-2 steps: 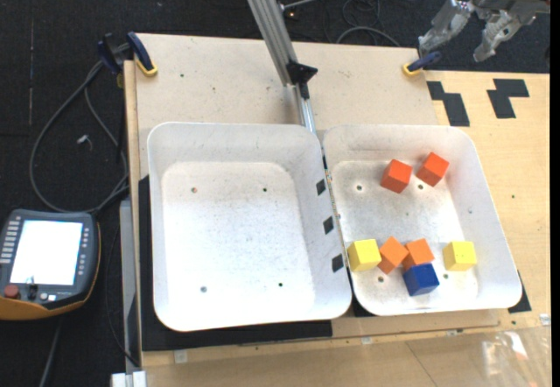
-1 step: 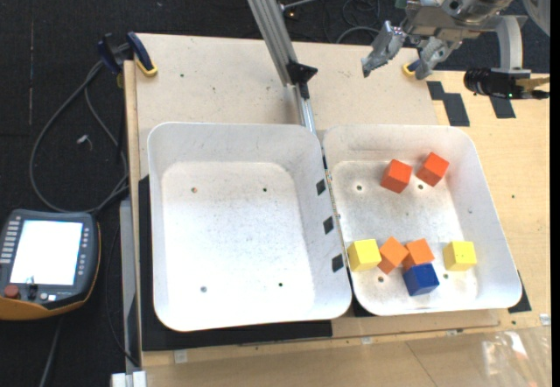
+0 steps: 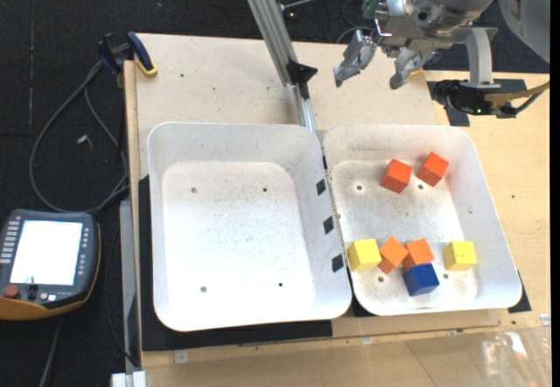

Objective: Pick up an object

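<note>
Seven cubes sit in the right bin; left bin carries none. Left to right along the near row: yellow cube, orange cube, second orange cube with blue cube just in front, touching or nearly so, then another yellow cube a little apart. Farther back, two orange-red cubes stand just beside each other.

Pincer hangs above the counter beyond the bins, fingers spread, nothing between them.

Risks, as judged: the near cluster is tight, so a descending finger likely lands on a neighbour, pushing cubes instead of straddling one. The back pair poses the same trouble. The lone right-hand yellow cube looks safest, though it lies near the bin's sloped wall, which could deflect a finger.
</note>
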Available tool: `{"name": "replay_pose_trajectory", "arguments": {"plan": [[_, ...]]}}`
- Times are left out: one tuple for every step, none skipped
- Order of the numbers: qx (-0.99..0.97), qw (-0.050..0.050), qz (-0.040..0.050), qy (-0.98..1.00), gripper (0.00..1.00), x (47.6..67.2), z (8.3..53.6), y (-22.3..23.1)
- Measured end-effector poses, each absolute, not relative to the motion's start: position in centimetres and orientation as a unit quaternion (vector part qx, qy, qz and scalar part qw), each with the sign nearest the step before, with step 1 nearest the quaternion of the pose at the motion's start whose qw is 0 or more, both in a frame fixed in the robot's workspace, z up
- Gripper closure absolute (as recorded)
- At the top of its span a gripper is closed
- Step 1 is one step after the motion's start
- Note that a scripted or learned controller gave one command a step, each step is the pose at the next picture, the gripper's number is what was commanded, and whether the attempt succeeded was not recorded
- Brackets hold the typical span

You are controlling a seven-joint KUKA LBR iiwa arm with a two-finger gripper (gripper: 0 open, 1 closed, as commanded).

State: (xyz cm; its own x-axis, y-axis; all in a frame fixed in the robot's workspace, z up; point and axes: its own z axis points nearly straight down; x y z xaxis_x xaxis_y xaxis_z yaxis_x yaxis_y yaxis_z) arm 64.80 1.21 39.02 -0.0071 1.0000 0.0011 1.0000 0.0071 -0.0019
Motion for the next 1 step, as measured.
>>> {"name": "replay_pose_trajectory", "arguments": {"plan": [[-0.705,0.003,0.0027,-0.709,0.00,68.16,29.34,5.88]]}}
